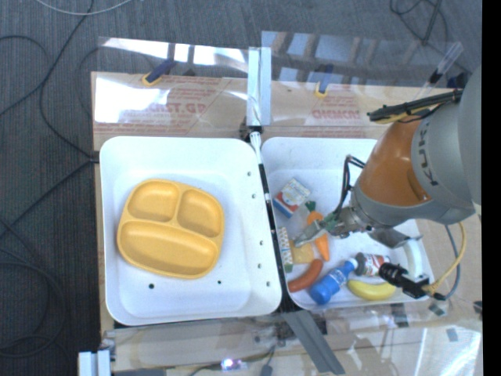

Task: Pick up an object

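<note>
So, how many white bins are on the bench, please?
2. The left bin holds a yellow divided tray. The right bin holds small toy items, among them a banana; the arm reaches over it.

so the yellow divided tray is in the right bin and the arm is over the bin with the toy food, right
Not quite. The camera view shows the yellow divided tray lying in the left bin, not the right one. The rest holds: the arm is over the right bin, which holds the toy food, such as the banana and the blue bottle.
</note>
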`<state>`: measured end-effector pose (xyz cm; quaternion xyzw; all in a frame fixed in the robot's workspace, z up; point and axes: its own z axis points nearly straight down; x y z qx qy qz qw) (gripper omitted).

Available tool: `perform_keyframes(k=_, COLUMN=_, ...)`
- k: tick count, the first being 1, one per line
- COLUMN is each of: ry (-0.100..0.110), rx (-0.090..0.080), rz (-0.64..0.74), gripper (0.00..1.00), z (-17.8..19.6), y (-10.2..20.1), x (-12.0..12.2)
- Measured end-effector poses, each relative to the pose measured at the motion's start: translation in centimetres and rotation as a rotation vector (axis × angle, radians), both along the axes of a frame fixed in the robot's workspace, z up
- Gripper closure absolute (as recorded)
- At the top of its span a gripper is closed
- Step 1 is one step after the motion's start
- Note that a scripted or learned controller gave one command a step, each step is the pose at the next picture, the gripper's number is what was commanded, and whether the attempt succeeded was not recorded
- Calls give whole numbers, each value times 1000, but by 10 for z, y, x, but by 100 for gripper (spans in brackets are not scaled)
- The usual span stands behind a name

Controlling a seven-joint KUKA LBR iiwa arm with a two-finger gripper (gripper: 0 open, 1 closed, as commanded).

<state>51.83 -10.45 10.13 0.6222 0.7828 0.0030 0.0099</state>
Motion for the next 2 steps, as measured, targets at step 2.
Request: perform_keyframes(k=2, ry=19, rx=5, rz=-9, gripper=100, z=135, y=70, x=16)
